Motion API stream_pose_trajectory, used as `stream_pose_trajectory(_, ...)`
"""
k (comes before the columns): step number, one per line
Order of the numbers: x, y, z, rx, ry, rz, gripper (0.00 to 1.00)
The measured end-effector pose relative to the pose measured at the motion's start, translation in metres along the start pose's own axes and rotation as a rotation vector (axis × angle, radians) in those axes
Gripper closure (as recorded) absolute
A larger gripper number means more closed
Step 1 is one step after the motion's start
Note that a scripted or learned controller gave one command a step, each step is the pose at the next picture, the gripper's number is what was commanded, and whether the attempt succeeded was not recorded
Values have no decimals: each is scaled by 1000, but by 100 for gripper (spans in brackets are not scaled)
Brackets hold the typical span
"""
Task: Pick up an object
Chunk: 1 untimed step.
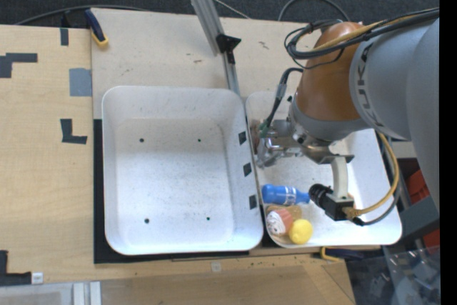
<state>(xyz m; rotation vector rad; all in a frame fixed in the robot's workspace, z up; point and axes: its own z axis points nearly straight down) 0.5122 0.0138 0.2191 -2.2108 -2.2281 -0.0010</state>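
My gripper (267, 148) hangs low over the left side of the right bin (371, 225), near the wall it shares with the left bin. The grey arm with its orange band covers most of the right bin from above. Just below the gripper lies a small blue bottle (280, 193) with a white cap end, on its side. In the bin's front left corner sit a yellow ball (300, 231) and, touching it, a red and white rounded object (278, 222). The gripper stands apart from all three, a short way behind the bottle.
The left bin (175, 168) is a wide white tray with speckled floor. A metal pole (203, 7) slants in from the top toward the bins' shared wall. A black cable fitting (330, 201) hangs off the wrist beside the bottle. Wooden bench surrounds both bins.
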Motion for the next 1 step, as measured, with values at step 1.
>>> stream_pose_trajectory(1, 57, 3, 8, 2, -1, 0, 100)
